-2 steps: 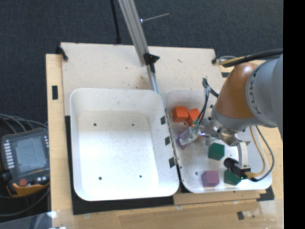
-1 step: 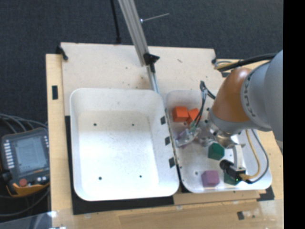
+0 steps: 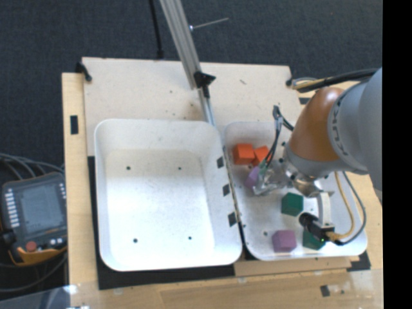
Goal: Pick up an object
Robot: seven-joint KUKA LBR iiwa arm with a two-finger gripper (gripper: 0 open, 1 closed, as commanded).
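Down in the right bin [image 3: 257, 131] with tool [image 3: 262, 184], grip state impossible to tell, right beside a purple block [image 3: 254, 174], orange blocks [image 3: 250, 153] just behind, green block [image 3: 291, 203] close at right.

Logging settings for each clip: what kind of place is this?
Likely a robotics lab bench: two white bins on a board, a teach pendant on the dark floor, small coloured blocks under the arm.

No text, label or number can be read anywhere.
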